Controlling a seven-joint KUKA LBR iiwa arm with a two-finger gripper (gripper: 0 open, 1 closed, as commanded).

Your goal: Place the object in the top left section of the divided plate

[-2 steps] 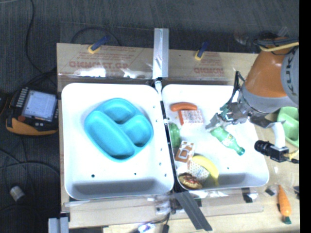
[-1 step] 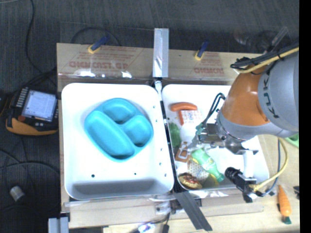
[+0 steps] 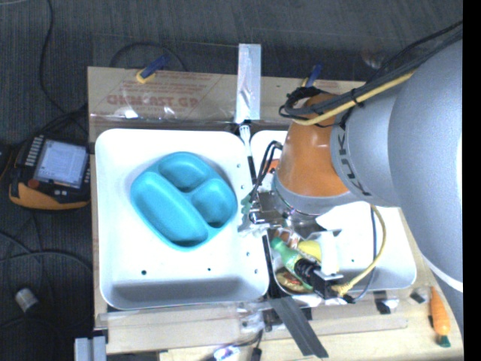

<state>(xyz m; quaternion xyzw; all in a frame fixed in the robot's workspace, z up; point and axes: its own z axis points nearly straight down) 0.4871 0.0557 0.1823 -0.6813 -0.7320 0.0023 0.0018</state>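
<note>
Under the arm's wrist [image 3: 312,171], in the right bin [image 3: 391,265], a huddle of small things [image 3: 291,245] in green, yellow and red lies close to that bin's left wall. They are too crowded to tell which one is meant. Whether the jaws are open or closed on any of them I cannot tell. The blue plate [image 3: 180,198] rests in the left bin [image 3: 150,284], so the carry would likely run leftward across the shared wall to the plate's upper-left section.
</note>
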